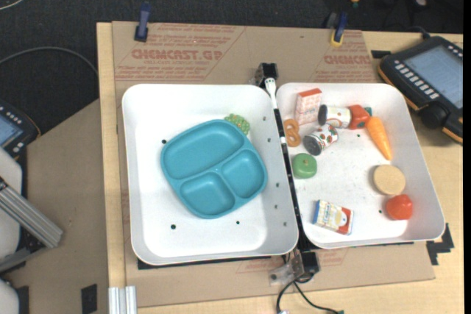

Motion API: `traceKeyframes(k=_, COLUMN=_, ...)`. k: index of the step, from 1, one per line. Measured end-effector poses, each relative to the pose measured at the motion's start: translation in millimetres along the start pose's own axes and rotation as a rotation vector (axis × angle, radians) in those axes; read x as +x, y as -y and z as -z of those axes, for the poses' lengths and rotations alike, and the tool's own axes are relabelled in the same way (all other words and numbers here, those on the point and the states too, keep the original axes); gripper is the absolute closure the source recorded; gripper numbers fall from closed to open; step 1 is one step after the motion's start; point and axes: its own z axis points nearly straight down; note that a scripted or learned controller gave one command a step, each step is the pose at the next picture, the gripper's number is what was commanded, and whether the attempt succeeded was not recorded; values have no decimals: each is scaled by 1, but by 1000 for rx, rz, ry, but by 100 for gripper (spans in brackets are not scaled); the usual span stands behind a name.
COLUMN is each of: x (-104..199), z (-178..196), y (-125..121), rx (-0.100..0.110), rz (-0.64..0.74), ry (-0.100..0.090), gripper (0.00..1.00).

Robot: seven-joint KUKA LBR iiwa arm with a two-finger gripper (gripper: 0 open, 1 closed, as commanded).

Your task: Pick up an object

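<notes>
Plainly, the left bin point(140, 158) holds a blue divided plate point(213, 168), with a green lump point(238, 122) touching its far rim. Across the right bin point(423, 180) lie a carton point(308, 105), green disc point(304, 165), small box point(333, 217), carrot point(377, 136), tan disc point(388, 179) and red ball point(399, 207). How the claw stands cannot be told.
</notes>
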Motion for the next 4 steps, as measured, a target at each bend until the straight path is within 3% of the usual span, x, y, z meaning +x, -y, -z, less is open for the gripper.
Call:
traceKeyframes(k=1, x=-11, z=-6, y=35, rx=22, rz=-3, ry=-7, gripper=100)
traceKeyframes(k=2, x=-12, z=-65, y=-11, rx=24, rz=1, ry=-8, gripper=100)
traceKeyframes(k=3, x=-1, z=76, y=15, rx=3, rz=1, ry=0, gripper=100)
traceKeyframes(k=4, x=-23, z=55, y=74, rx=23, rz=-5, ry=-7, gripper=100)
